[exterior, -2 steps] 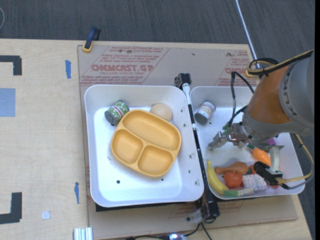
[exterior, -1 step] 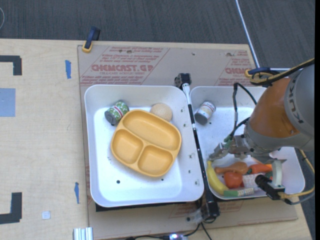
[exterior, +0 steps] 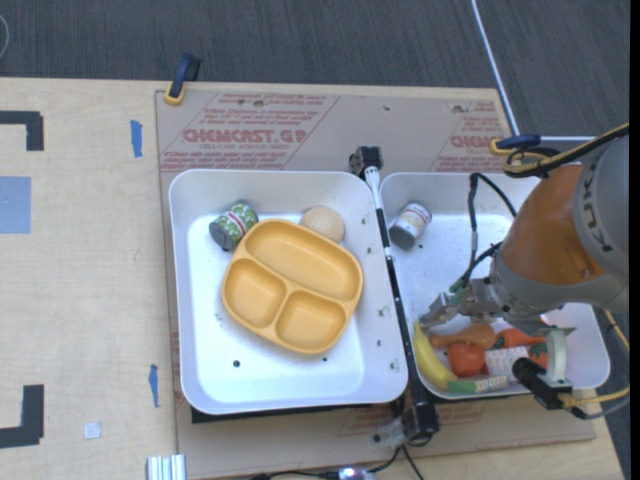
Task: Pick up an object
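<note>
The tool (exterior: 462,313) hangs low over the toy food (exterior: 470,353) at the right bin's (exterior: 440,193) six o'clock (presumably lining up a grasp); its state cannot be told.

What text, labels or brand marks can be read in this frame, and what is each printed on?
"CHEMCAST GP": red print on the brown sheet under the bins, left side.
The same red print near the sheet's right corner is cut off by the arm; unreadable.
Fine red lines around the logos: too small to read.
Green can label: blurred, unreadable.
</note>
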{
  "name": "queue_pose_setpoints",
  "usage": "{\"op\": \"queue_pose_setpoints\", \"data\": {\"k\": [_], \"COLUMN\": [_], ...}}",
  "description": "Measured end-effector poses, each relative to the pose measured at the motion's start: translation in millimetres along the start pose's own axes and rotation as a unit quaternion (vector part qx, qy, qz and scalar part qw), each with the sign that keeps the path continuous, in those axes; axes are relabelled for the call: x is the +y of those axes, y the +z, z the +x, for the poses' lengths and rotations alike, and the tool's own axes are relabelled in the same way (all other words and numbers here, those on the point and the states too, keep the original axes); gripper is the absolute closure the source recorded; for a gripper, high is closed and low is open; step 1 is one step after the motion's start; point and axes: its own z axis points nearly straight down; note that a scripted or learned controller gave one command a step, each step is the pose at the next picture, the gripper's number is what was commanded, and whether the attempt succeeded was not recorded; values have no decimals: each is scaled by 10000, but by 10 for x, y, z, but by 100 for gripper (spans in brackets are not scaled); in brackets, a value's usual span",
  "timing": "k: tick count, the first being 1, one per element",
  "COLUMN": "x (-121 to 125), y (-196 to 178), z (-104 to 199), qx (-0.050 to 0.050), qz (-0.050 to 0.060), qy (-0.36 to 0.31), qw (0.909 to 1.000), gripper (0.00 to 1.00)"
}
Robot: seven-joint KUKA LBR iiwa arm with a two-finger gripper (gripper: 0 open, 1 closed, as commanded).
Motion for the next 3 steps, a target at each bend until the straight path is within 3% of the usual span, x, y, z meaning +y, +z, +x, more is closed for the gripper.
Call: {"op": "queue_pose_setpoints", "data": {"k": [1,2,3], "x": [-123,414,-127], "y": [-3,5,-3], "z": [6,-45,5], "qx": [-7,-4,-14], "qz": [-24,6,-26], "qy": [-5,-4,0], "qw": [10000,10000,10000], "gripper": [0,0,0]}}
